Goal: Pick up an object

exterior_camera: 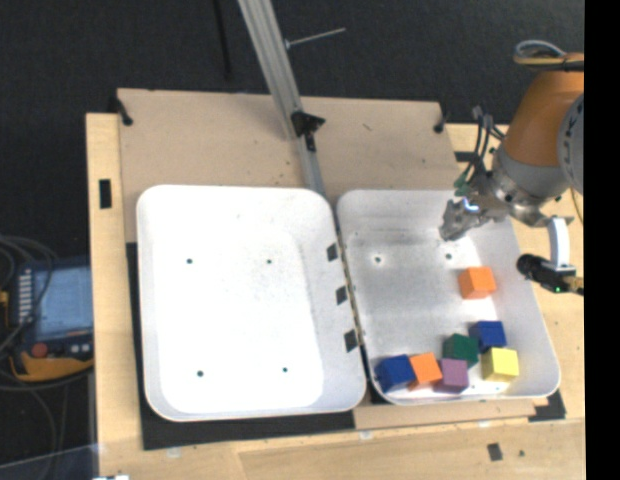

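My gripper [454, 224] hangs over the far right part of the right bin [390, 218], its fingers pointing down and to the left, with nothing visible between them. An orange block [477, 282] lies alone in the bin, a little below and right of the gripper. Along the bin's near edge sit several blocks: blue [395, 372], orange [426, 369], purple [454, 374], green [460, 348], dark blue [488, 334] and yellow [501, 364].
The left bin [235, 298] lies beside the right one, with black clips at the seam between them. A slanted metal rail [280, 68] crosses the back of the bench. A control pendant [50, 318] rests off the bench at left.
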Tool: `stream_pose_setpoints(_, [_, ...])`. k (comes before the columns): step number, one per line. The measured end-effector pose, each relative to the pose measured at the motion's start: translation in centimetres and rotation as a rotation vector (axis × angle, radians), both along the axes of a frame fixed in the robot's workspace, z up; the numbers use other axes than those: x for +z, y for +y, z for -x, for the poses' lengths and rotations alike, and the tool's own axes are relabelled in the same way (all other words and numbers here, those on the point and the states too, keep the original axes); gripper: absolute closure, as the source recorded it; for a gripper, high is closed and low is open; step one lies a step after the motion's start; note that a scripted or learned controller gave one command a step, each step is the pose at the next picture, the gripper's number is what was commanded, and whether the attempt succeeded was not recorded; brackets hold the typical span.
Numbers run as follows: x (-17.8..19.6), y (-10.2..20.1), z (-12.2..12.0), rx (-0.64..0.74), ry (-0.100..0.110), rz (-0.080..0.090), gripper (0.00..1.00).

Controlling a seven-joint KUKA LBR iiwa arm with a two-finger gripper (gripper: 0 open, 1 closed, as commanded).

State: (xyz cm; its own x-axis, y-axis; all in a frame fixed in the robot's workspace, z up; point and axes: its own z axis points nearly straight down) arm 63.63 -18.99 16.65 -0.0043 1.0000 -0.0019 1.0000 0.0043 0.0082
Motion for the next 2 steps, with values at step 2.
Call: stream_pose_setpoints(2, [9.9,-0.3,-0.1,0.003,0.0,0.001,1.0])
